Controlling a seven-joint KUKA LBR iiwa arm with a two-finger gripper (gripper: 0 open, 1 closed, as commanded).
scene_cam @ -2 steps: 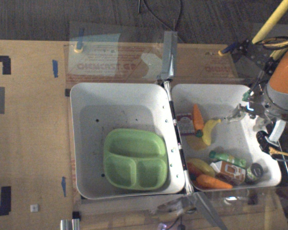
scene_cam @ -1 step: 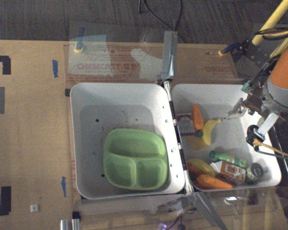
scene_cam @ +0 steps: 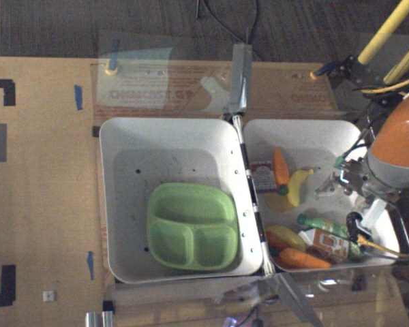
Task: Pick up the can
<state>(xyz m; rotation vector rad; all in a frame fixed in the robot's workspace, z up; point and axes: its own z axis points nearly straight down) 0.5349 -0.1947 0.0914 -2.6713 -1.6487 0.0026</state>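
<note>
Over the right bin (scene_cam: 307, 131) my pincer (scene_cam: 345, 180) hangs; whether it is released or clenched, I cannot tell. My can (scene_cam: 262, 177) lies by the divider, touching a carrot (scene_cam: 280, 167). Descending crooked, I risk nudging the carrot or banana (scene_cam: 296, 186) instead.

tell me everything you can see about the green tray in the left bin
The green tray is a light green, plastic-looking divided plate with rounded corners. It has three compartments: one long one along the far side and two smaller ones nearer the camera. It lies flat and right way up on the floor of the left bin, toward the near right corner, slightly turned. Nothing sits in it.
</note>
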